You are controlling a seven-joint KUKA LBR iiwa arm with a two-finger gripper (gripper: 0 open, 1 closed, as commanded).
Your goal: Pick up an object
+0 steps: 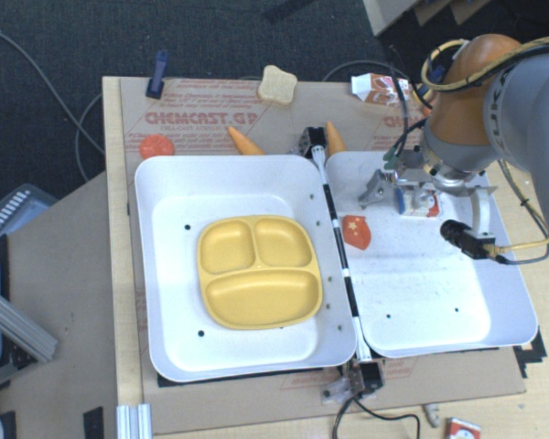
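Note:
A red-orange strawberry-like toy (356, 232) lies at the left side of the right bin (439, 323), close to the divider. My gripper (404, 190) hangs over the far end of that bin, to the right of the toy and apart from it. Right under the gripper is a small white, red and blue thing (425, 202); whether it is gripped is unclear. The grey arm with its orange band (471, 85) comes in from the upper right.
The left bin (165, 245) holds a yellow divided plate (258, 270). Behind the bins on the board lie a bread slice (277, 83), a carrot (244, 142), a red round toy (156, 144), a blue item (156, 73) and a packet (381, 87).

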